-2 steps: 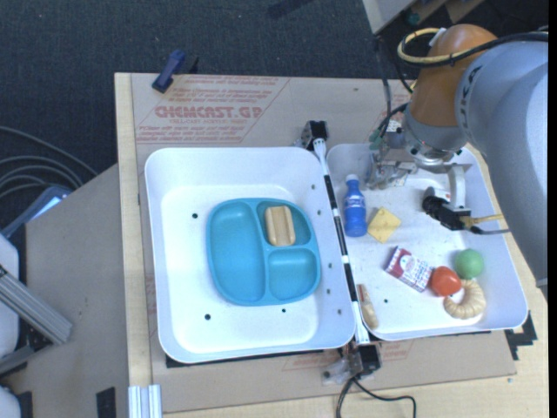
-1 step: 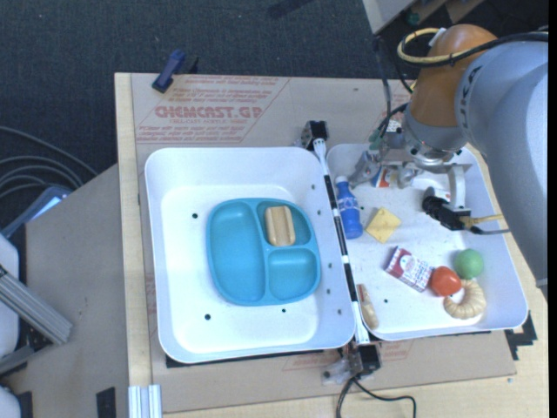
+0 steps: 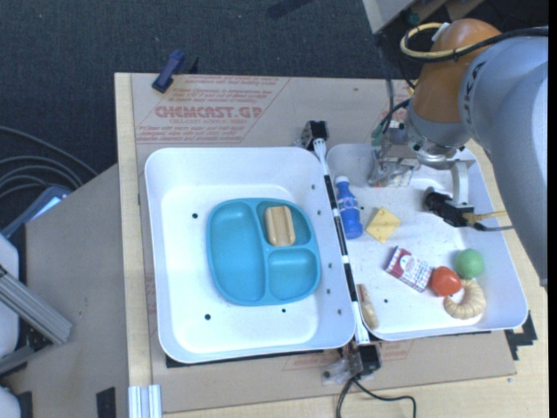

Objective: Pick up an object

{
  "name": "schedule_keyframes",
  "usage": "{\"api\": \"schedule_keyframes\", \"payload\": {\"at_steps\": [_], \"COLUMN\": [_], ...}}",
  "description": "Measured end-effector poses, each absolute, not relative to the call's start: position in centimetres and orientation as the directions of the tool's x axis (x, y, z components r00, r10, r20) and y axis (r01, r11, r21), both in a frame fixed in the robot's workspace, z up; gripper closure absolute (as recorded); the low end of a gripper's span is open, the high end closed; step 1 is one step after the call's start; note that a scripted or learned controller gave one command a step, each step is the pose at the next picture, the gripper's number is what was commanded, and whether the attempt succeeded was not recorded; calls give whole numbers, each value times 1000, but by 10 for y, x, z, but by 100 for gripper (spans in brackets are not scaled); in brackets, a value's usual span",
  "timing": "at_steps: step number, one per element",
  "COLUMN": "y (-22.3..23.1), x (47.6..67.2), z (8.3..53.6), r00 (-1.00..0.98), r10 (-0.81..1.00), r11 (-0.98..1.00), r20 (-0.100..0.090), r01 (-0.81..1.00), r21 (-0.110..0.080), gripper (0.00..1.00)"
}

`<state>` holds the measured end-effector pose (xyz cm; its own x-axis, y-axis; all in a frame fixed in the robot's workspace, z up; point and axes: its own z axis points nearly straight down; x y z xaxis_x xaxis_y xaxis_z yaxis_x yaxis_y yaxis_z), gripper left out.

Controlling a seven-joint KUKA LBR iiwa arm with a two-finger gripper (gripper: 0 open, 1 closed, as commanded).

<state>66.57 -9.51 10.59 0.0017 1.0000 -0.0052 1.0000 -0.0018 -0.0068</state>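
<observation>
My gripper (image 3: 389, 172) hangs low over the back left corner of the right bin (image 3: 513, 294), with nothing seen in it. In front of it lie a blue bottle (image 3: 348, 209) along the bin's left wall and a yellow wedge (image 3: 383, 225). Nearer the front are a red packet (image 3: 409, 268), a red ball (image 3: 445, 280), a green ball (image 3: 470, 263) and a pale ring-shaped pastry (image 3: 466, 303). A tan stick (image 3: 366, 306) rests against the front left wall.
The left bin (image 3: 174, 320) holds a blue divided plate (image 3: 252, 268) with a tan bun (image 3: 279, 225) in its back compartment. A black divider (image 3: 339, 242) runs between the bins. The grey arm (image 3: 513, 103) fills the back right.
</observation>
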Motion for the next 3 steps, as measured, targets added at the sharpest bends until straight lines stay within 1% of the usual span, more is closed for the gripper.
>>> {"api": "schedule_keyframes", "payload": {"at_steps": [1,2,3], "y": [-95,-94,-95], "x": [666,665,665], "z": [106,85,96], "r00": [2,1,1], "r10": [1000,1000,1000], "r11": [-2,-1,-1], "r20": [-5,-1,-4], "r01": [1000,1000,1000], "r21": [-7,-9,-9], "gripper": [0,0,100]}}
